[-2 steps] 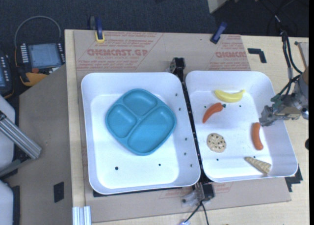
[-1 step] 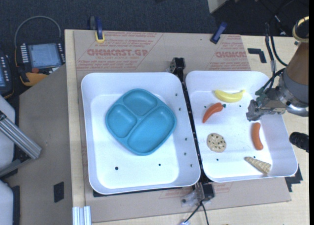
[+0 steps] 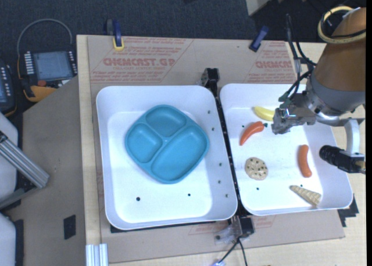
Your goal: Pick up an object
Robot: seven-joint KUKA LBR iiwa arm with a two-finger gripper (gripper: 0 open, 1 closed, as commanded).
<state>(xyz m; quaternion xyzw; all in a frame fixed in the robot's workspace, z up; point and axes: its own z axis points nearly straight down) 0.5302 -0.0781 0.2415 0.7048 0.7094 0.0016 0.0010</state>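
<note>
Two white bins sit side by side on the bench; the left bin (image 3: 110,160) carries a blue divided plate (image 3: 167,143) near its middle, and the right bin (image 3: 279,195) carries five small toy foods. The gripper (image 3: 283,121) hangs over the upper part of the right bin, reaching in from the right; whether it is apart or together I cannot tell, and nothing shows clamped in it. A yellow banana (image 3: 263,111) lies just to its left, close against it; a red chili pepper (image 3: 251,132) lies a little lower and further left, near the banana. A sausage (image 3: 304,161) lies below the gripper toward the right; a cookie (image 3: 256,168) lies below toward the left; a cone (image 3: 306,194) rests near the bin's lower edge, well apart from the gripper.
</note>
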